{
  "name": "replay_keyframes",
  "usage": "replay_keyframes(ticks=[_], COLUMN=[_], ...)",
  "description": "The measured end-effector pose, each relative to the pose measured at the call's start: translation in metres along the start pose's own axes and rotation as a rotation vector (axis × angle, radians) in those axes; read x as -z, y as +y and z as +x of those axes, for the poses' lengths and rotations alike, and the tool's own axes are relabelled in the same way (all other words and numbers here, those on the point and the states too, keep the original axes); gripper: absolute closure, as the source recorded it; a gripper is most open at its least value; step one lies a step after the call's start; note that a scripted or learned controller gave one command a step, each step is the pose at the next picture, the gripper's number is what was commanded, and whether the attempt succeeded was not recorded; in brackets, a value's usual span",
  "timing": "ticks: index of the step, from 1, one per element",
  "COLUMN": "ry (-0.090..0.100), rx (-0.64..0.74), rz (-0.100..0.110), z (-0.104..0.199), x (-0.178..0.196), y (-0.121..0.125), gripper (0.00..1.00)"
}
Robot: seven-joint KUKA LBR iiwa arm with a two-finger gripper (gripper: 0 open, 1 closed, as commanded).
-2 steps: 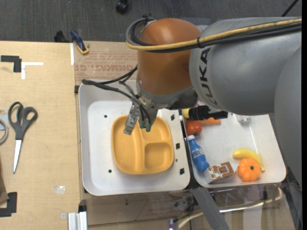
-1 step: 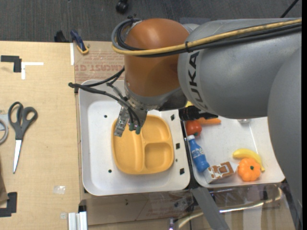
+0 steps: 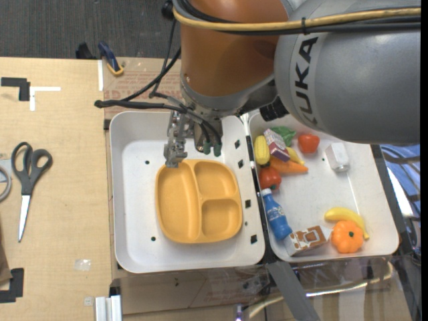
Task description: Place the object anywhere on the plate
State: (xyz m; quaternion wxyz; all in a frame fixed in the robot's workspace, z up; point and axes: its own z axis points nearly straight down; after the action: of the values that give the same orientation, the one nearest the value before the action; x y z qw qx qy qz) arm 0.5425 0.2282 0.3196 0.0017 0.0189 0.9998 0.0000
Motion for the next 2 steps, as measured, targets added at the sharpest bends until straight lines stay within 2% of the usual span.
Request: replay_keyframes(ticks=[1, 2], ry=[0.003, 0.002], rx=[0.222, 0.141], rz=[0.0, -0.001], z=[-0.011, 0.058], x=[-0.15, -0.071], y=[0.0, -0.001], gripper=[1.0, 1.0])
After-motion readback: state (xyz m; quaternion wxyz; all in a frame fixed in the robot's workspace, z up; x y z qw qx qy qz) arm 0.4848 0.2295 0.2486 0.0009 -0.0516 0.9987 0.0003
